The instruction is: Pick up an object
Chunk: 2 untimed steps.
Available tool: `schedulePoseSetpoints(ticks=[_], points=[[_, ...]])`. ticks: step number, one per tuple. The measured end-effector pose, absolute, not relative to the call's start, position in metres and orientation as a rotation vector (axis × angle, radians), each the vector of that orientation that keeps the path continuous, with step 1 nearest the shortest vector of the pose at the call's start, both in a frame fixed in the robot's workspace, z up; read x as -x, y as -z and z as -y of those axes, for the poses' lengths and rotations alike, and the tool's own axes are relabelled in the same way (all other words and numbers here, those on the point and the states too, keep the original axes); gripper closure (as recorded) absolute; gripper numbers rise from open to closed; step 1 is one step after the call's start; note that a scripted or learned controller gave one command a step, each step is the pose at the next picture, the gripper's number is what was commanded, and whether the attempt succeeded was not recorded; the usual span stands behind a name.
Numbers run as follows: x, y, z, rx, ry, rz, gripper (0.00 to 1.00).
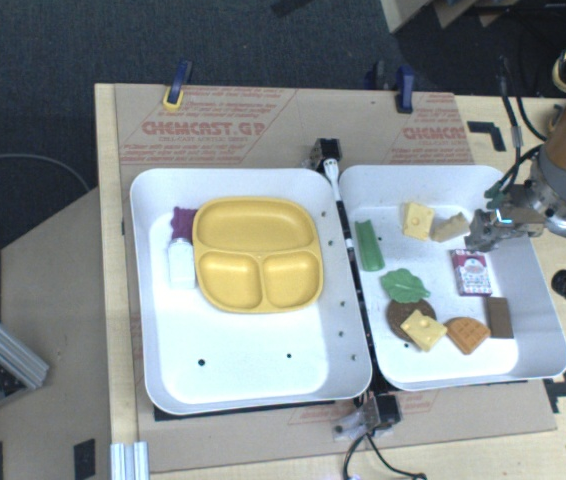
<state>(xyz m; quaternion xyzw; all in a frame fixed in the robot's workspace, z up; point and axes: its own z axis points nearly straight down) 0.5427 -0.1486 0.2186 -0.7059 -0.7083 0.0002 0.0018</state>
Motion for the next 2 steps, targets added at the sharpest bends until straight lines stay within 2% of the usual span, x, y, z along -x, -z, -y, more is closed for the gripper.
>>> schedulePoseSetpoints(ticks=[1, 2], points=[[-0.542, -0.214, 0.095, 2.212, 0.001, 2.225, 1.0], [-0.528, -0.215, 0.057, 2.214, -0.001, 2.224, 1.0]])
